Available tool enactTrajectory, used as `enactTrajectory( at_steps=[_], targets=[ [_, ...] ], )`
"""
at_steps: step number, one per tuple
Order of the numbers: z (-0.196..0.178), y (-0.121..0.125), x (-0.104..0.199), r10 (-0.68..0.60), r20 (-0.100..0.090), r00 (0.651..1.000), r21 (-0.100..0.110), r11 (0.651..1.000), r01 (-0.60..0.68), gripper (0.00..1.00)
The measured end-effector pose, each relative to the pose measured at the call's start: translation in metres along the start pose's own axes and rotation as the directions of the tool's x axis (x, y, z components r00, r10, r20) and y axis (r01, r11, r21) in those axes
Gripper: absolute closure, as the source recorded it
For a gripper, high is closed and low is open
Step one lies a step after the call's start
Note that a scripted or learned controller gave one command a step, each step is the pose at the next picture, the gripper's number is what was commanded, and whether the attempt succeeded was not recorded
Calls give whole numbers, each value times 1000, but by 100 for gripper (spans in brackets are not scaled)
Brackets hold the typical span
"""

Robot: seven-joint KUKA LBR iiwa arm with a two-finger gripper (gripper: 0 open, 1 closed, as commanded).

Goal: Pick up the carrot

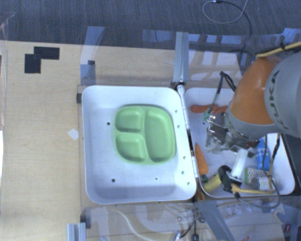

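Arm bent low over the right bin (289,184).
Gripper (218,134) grip state indiscernible; carrot (201,161) lies just beside it, by the bin's left wall.

Single fixed camera above the bench (40,134), looking down at a slant — far edge of the bench and grey floor run along the top of frame. Both white bins in view: left bin (98,185) near centre, right bin (288,185) toward the right edge. Arm (276,94) enters from the right — nearest the lens, so it looms large.
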State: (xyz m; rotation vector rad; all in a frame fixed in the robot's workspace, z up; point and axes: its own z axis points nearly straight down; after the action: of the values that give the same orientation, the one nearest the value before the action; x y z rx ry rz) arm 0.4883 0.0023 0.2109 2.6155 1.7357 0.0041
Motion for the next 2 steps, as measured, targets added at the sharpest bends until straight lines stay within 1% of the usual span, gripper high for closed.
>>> enactTrajectory(
  at_steps=[1, 2],
  targets=[
    [-2, 2, 47, -129, 0, 992, 2, 992, 129, 100],
    [2, 7, 3, 76, 1, 997, 3, 997, -76, 100]
  ],
)
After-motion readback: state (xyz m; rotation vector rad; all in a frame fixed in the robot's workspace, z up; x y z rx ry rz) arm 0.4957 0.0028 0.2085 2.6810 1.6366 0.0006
